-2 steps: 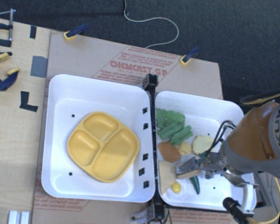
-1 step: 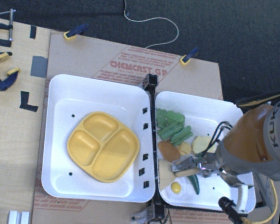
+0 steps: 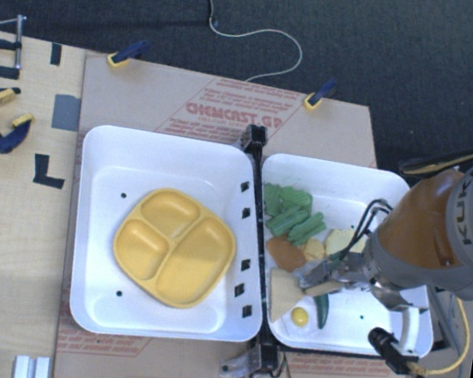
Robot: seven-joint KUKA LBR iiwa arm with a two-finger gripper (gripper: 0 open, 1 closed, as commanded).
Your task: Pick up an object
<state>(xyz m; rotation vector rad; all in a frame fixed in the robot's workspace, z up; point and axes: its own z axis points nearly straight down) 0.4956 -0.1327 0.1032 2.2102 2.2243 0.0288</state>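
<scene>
Two white bins sit side by side on the bench. The left bin [image 3: 91, 205] holds one yellow tray [image 3: 174, 247] with three compartments, lying flat near its middle with bare white floor all round it. The right bin [image 3: 358, 181] holds a small heap: a cluster of green pieces [image 3: 293, 212] (too merged to count), one brown piece [image 3: 286, 254], one pale yellow piece [image 3: 337, 241], one dark green pepper [image 3: 321, 310] and one egg half [image 3: 300, 317].

The gripper [image 3: 318, 281] reaches in from the right, low over the heap. Whether its fingers are spread or pressed together cannot be told. The brown piece lies just left of the tip, the pepper just below it, and the pale piece just above.

The heap crowds the divider side of the right bin; its near right floor is bare but partly covered by the arm [image 3: 430, 232].
</scene>
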